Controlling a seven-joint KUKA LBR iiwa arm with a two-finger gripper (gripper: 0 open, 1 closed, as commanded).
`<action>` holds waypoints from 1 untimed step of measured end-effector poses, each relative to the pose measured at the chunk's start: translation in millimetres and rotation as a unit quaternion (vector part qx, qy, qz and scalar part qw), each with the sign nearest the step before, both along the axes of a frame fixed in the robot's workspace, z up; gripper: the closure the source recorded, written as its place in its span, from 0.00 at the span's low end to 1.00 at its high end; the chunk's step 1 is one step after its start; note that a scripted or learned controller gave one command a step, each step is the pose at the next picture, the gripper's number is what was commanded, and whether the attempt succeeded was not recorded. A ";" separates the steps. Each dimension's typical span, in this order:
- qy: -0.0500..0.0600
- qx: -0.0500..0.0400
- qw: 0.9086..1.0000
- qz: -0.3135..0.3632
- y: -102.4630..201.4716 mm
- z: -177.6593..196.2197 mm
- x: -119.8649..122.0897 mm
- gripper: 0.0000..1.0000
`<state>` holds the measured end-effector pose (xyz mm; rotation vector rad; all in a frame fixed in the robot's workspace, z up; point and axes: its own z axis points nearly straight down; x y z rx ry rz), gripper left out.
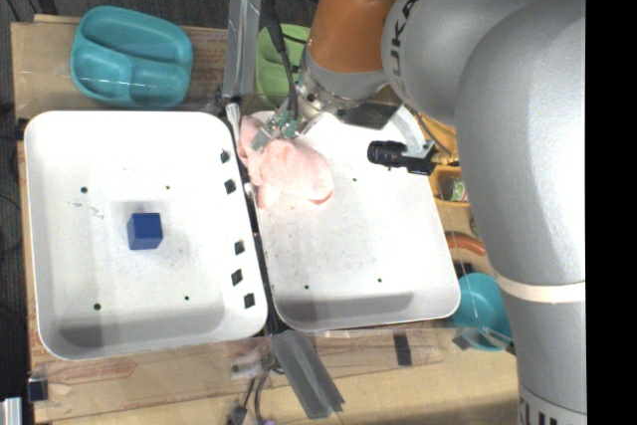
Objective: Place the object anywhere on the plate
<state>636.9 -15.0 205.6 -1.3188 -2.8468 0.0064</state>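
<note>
Camera view. You can read part of the maker's name on the grey arm [478,65]: the letters "UKA" run along the casing just beside the orange band [353,10]; the first letter is hidden by the curve. No other writing is legible.

The end effector [282,126] sits at the upper left corner of the right bin [358,264], directly over the upper edge of the pink plate [291,174]. You cannot tell whether its fingers are open or closed; the tip is small and partly blurred against the plate.

The blue cube [145,230], taken here as the task's object, lies in the left bin [60,174], well apart from the end effector and across the divider between the bins. It rests on the bin floor, left of centre, nothing touching it. It looks like a small solid block, uniform dark blue, flat faces, sharp edges, with a faint shadow below it.

The pink plate lies in the right bin, against that bin's left wall, pale and slightly glossy.

Beyond the left bin, on the counter [209,50], you see a teal divided tray [130,55]. A green item [271,60] sits just beyond the right bin, partly behind the arm.
</note>
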 end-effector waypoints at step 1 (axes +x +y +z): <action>-0.001 0.001 0.998 0.059 67.1 45.6 11.6 1.00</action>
